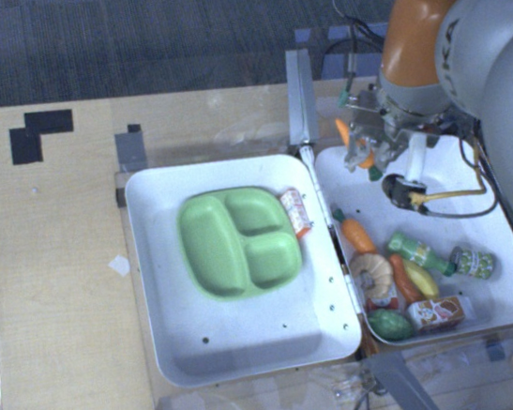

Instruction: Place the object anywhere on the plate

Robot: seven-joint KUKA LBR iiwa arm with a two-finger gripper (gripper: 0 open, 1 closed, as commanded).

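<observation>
A green three-compartment plate [234,245] lies in the left white bin [180,333]. A small red-and-white packet [295,213] rests on the plate's right rim, close to the bin wall. My gripper [363,145] hangs over the top left corner of the right bin [503,240], right of the plate and apart from the packet. A small orange bit [343,130] shows at the gripper's left side; I cannot tell whether it is held.
The right bin holds a carrot [356,234], a bagel [372,274], a green bottle [417,251], a banana [422,278], a small can [473,264], a carton [438,314] and a green vegetable [392,324]. A metal divider [297,99] stands between the bins.
</observation>
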